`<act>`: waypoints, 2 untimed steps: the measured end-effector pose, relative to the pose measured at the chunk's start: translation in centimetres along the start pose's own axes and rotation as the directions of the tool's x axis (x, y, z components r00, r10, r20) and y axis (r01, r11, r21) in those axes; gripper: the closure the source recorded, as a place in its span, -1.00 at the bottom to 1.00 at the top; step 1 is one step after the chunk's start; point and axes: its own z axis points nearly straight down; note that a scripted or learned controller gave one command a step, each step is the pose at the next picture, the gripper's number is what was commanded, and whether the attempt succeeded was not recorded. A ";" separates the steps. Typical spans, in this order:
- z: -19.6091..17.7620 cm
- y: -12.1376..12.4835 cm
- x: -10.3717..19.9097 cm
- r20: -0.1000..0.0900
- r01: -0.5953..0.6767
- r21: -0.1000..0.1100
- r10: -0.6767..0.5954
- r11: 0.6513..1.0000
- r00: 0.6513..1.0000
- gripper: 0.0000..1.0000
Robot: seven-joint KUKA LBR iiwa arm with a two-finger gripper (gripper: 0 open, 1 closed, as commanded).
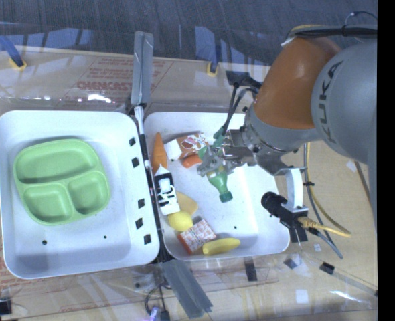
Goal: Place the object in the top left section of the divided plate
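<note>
Over the right white bin (pixel 268 236), the tool (pixel 214 166) grasps a green plastic bottle (pixel 220 184), apart from the green divided plate (pixel 60 179).

The arm (pixel 318 92) covers the right bin's (pixel 184 122) far corner, and the claw's (pixel 214 162) grip is unclear.

The plate (pixel 60 180) is light green, in a white bin (pixel 23 253). The second bin (pixel 268 236) is white too. In it, the bottle (pixel 220 183) is green. The carrot (pixel 159 152) is orange. The packet (pixel 191 143) is white with red-orange print. A black item (pixel 165 190) carries white markings. The lemon (pixel 179 221) is yellow, and so is the banana (pixel 220 246). The box (pixel 197 236) is red and white patterned. The arm (pixel 318 92) is grey with an orange band.
</note>
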 end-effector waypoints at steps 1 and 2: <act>3.8 6.6 6.3 0.004 0.373 -0.003 -0.373 0.928 0.928 1.00; 8.0 4.2 16.4 0.003 0.439 0.000 -0.439 0.898 0.898 1.00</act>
